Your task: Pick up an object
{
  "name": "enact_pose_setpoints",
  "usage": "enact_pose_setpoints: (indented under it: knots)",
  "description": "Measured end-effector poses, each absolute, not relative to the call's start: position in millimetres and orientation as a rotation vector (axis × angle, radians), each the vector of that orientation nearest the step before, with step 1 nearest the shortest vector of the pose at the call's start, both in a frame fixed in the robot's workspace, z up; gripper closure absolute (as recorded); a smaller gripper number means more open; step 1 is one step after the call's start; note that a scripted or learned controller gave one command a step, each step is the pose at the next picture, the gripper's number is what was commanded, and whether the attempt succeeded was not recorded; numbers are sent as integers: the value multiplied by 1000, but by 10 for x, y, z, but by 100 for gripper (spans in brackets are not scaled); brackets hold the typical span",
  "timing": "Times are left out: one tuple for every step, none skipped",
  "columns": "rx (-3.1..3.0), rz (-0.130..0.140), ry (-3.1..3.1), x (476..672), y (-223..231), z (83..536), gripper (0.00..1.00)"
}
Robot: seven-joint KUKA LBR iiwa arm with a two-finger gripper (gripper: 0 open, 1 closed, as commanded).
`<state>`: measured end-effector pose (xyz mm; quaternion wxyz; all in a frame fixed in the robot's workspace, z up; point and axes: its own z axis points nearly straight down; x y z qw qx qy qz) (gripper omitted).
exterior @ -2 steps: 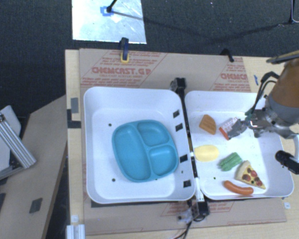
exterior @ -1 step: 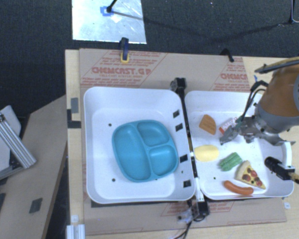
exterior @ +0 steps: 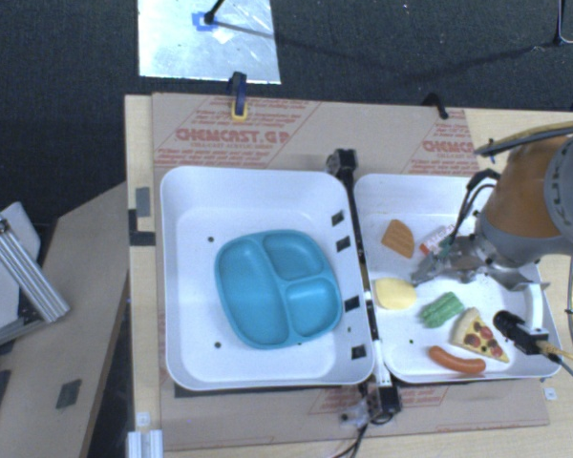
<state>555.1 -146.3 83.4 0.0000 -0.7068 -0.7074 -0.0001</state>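
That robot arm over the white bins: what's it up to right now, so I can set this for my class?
The arm's gripper is low in the right bin, among toy foods: an orange piece, a yellow piece, a green piece, a pizza slice and a sausage. Nothing is visibly held. The left bin holds a blue divided plate.

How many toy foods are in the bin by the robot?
5: an orange piece at the back, a yellow one left, a green one middle, a pizza slice and a sausage in front. The arm may hide more.
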Motion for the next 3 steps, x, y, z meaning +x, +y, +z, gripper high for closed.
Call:
enact_pose_setpoints:
  knots:
    - [-2222, -2, -2224, 5558, -1465, 950, 100]
    - [-2220, -3, -2228, 5557, -1429, 1384, 100]
    - [-2220, -4, -2229, 5582, -1427, 1812, 100]
